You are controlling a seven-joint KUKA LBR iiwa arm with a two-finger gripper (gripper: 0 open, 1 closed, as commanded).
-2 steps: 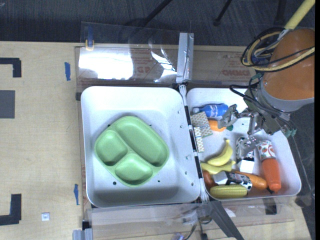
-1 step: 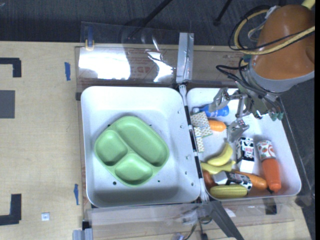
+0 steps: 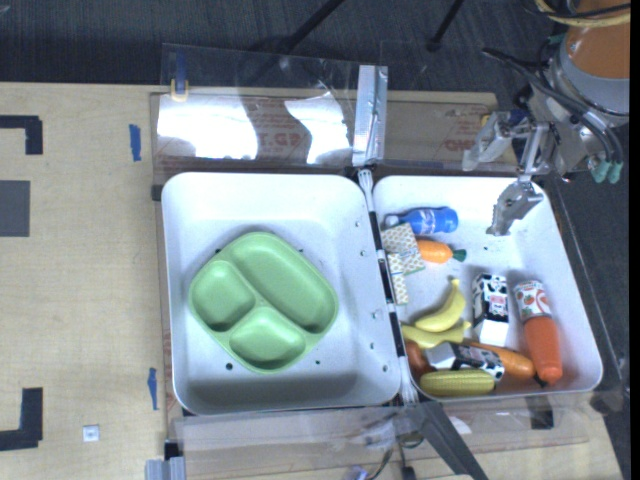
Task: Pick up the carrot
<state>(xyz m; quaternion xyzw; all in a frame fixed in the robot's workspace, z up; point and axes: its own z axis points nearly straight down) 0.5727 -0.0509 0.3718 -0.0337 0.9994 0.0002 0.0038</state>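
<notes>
Reaching in from three o'clock, the arm hangs over the upper right corner of the right bin, so the step in hand looks like the approach, with no pick begun. The left bin at nine o'clock bears a green divided plate and plays no part here. Inside the right bin, the gripper sits near one o'clock, low over bare white floor; whether its claw is released or clenched I cannot tell, and nothing shows between its tips.

The carrot lies at about ten o'clock in the right bin, small, orange with a green stub pointing toward three o'clock. It sits just below a blue bottle and just beside a checked packet at the bin's left wall. A banana curves below it, apart from it. Other orange things crowd five o'clock: a larger orange bottle and a long orange piece beside a corn cob.

My judgement: the next move calls for travel toward nine o'clock, then a descent centred on the carrot, with the claw set across its short width, clear of the blue bottle.
</notes>
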